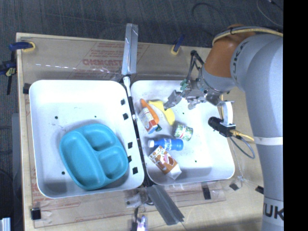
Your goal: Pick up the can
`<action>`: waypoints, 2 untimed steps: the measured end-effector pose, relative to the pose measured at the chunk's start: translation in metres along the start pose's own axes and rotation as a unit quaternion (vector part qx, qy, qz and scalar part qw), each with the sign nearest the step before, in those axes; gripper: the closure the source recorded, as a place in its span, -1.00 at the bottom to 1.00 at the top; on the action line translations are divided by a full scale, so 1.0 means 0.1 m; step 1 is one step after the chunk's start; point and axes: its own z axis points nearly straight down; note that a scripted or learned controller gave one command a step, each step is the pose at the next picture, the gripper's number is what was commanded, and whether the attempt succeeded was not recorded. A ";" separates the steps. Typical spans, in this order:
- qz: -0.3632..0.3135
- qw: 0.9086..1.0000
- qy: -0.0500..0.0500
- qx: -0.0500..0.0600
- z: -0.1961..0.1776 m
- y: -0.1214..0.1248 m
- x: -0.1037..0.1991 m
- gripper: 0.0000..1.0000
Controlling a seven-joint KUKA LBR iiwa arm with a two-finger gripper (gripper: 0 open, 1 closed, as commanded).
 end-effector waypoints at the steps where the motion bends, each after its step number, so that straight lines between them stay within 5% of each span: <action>1: -0.022 1.000 0.000 0.000 0.58 -0.60 -0.09 -1.00; 2: -0.024 1.000 -0.001 0.000 0.48 -0.60 -0.09 1.00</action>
